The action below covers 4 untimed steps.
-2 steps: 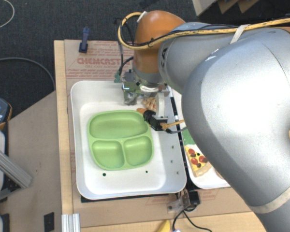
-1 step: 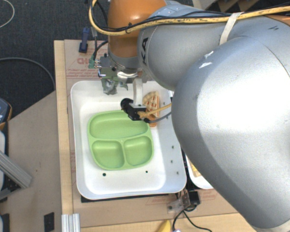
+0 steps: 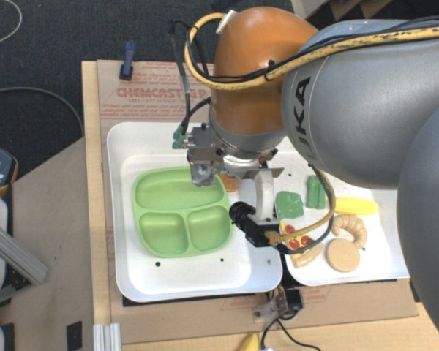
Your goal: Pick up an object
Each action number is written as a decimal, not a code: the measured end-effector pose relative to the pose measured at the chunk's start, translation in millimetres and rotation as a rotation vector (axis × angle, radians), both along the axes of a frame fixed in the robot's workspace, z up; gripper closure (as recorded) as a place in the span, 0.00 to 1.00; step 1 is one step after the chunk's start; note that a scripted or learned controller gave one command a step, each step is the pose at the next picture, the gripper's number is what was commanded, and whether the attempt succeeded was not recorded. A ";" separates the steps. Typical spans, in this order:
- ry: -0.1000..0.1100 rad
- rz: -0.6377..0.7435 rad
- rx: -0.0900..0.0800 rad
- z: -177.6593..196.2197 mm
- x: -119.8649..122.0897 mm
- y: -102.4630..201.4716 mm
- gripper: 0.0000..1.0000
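One pale green three-compartment plastic tray (image 3: 181,212) lies flat in my left white bin (image 3: 124,218), light, stiff, slick, best pinched at its raised rim, where my claw (image 3: 203,172) hangs, grip state unreadable under the wrist.

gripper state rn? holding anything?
Gripper: cannot be told; it hangs low at the right edge of the green divided tray in the left bin, with the wrist blocking the view.
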<state>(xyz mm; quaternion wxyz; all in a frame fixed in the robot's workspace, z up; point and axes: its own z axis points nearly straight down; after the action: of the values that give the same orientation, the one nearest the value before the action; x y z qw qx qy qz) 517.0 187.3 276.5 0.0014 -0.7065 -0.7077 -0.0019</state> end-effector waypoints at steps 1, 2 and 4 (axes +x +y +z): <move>-0.018 0.002 0.004 234.0 33.8 38.1 1.00; 0.015 -0.009 -0.011 83.6 52.1 -18.1 1.00; 0.007 -0.007 -0.006 -24.9 24.3 -111.6 1.00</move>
<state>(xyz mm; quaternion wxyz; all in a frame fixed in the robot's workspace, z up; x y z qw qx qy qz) 541.3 75.6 251.6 0.0018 -0.7091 -0.7051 0.0025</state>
